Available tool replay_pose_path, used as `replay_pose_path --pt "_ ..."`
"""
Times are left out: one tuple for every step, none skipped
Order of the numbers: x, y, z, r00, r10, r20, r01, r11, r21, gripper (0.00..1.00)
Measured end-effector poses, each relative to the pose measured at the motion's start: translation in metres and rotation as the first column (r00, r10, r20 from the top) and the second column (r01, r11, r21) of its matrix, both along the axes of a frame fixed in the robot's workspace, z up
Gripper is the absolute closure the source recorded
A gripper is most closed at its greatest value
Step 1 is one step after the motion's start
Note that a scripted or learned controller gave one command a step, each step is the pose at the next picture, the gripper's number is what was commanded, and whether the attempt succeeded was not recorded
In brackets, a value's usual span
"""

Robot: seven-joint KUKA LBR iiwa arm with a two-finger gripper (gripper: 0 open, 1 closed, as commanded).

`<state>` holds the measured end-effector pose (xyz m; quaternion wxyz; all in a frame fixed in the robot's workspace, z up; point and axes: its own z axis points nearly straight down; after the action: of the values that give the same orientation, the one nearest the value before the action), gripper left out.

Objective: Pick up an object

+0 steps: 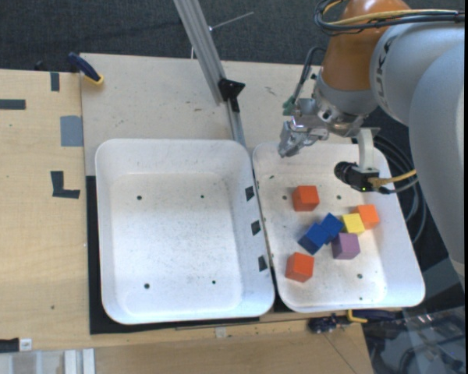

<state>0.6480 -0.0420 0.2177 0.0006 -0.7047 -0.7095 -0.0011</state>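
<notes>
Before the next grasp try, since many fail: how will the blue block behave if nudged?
The blue block looks stiff and flat-faced, so it should slide, not roll. It touches the yellow block and sits beside the purple block, so a nudge would probably shift them too.

A grey robot arm reaches in from the right, its orange band sitting just above the wrist. The wrist bends downward and leftward, ending in a small metal pincer pointing down.
</notes>
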Motion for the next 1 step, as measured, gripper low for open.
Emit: replay_pose_path --pt "-0.0118 0.0481 0.0027 1.000 -0.001 -0.003 0.001 1.000 0.000 1.00"
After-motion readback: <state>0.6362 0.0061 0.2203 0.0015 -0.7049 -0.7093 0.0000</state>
